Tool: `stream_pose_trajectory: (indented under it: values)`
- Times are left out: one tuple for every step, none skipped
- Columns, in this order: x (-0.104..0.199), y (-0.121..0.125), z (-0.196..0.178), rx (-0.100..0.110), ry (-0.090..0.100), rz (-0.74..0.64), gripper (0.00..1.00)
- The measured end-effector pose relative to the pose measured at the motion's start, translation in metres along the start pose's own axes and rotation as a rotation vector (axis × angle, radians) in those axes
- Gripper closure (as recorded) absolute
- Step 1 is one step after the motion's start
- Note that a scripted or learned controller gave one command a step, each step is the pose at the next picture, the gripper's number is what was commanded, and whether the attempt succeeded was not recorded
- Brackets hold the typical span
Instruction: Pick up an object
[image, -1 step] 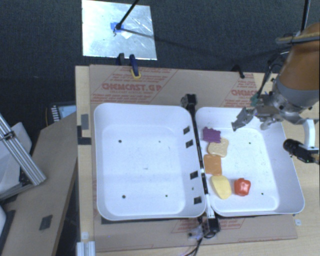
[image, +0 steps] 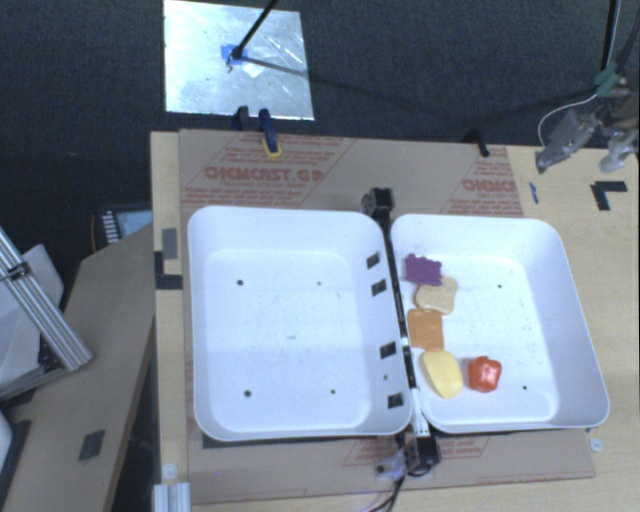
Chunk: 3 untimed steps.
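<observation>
Two white bins side by side on bench. Right bin (image: 540, 300) has five small things, all near its left wall: purple piece (image: 422, 269) at top, pale tan piece (image: 437, 296) just under it, orange block (image: 426, 329) next, yellow lump (image: 442, 373) lowest, red piece (image: 485, 374) just beside yellow one. Gripper (image: 585, 130), maybe, at top right, well apart from bins, too blurry; cannot tell its state.
</observation>
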<state>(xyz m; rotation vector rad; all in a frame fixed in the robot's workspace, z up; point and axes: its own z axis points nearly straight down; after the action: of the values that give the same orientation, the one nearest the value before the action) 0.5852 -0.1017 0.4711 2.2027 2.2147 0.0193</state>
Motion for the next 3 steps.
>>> stream_pose_trajectory:
  values:
    - [-0.061, -0.048, -0.07, 0.011, -0.001, 0.01, 0.0]
    - [0.031, -0.016, -0.064, 0.017, 0.006, -0.008, 0.0]
    - [0.196, -0.036, -0.045, 0.021, 0.009, -0.016, 0.0]
